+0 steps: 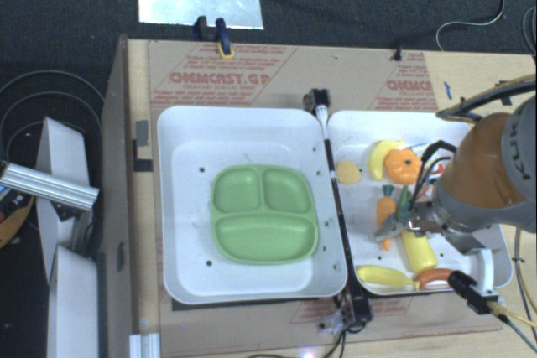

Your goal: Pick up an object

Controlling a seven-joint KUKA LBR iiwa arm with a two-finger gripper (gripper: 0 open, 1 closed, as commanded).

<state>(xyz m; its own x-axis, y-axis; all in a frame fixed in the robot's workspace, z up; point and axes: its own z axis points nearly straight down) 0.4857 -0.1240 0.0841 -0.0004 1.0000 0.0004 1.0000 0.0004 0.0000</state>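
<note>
Grey and orange-banded, the arm (pixel 495 172) reaches into the right bin (pixel 357 138) with its pincer (pixel 394 222) lowered among the play food; whether it is spread or pressed together I cannot tell, because the dark metal at its tip is small and blurred against the objects below. Just under the pincer lies a small orange carrot-like piece (pixel 385 208), touching or nearly touching the tip, though nothing can be seen to be pinched. Just beside the pincer, toward the near rim of the right bin, sits a yellow bottle-shaped piece (pixel 417 249), and beyond that, along the same rim, a yellow banana (pixel 382 274) lies end to end with a red sausage (pixel 434 277). Farther from the pincer, toward the bin's far wall, an orange fruit (pixel 403 167) rests against a yellow lemon-like piece (pixel 383 153), with a pale round slice (pixel 347 173) near the divider. Across that divider from the pincer, the left bin (pixel 180 172) holds a green three-compartment plate (pixel 264 212).
</note>
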